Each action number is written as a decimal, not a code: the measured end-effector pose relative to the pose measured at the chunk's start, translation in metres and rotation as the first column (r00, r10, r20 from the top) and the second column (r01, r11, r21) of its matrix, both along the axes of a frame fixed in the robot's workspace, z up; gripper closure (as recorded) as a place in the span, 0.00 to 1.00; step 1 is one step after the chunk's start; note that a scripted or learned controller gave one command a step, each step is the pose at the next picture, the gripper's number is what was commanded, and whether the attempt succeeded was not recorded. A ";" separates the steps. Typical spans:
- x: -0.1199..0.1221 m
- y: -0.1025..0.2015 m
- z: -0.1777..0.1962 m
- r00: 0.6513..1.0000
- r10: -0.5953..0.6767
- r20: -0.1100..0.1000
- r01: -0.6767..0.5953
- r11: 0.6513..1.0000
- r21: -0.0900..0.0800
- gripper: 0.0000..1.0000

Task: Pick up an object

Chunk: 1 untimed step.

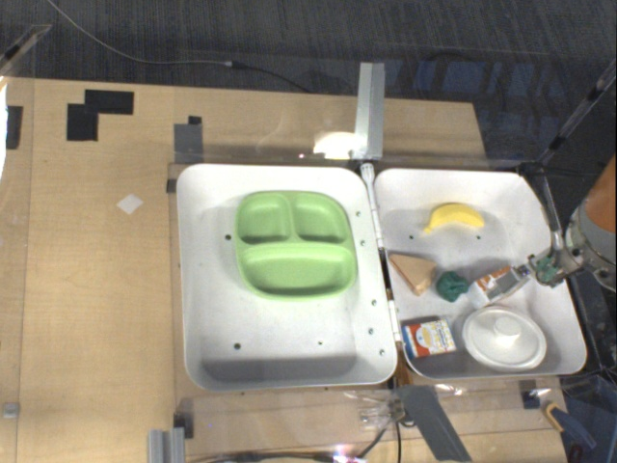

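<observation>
Left bin (pixel 198 287) holds a green divided tray (pixel 292 243); right bin (pixel 540 196) holds a banana (pixel 455 218), tan wedge (pixel 413 273), green lump (pixel 450 285), small carton (pixel 429 338) and white bowl (pixel 504 337); gripper (pixel 546 268) at the right bin's right wall, grip state cannot be determined.

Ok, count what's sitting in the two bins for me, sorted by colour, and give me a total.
Green: 2, divided plate, small green lump
Yellow: 1, banana
White: 1, round bowl
Tan: 1, wedge
Red and white: 1, small carton
Orange and white: 1, small packet
Total: 7
</observation>
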<state>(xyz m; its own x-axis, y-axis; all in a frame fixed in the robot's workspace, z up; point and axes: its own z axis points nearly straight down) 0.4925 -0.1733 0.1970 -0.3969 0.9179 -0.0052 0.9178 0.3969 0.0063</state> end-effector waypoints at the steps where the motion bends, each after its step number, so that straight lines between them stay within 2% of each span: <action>1: 0.008 0.056 -0.082 0.994 0.106 0.038 -0.106 0.994 -0.015 0.00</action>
<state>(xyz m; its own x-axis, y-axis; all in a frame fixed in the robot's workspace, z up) 0.5005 -0.1172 0.1149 -0.4914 0.8703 -0.0338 0.8697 0.4924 0.0350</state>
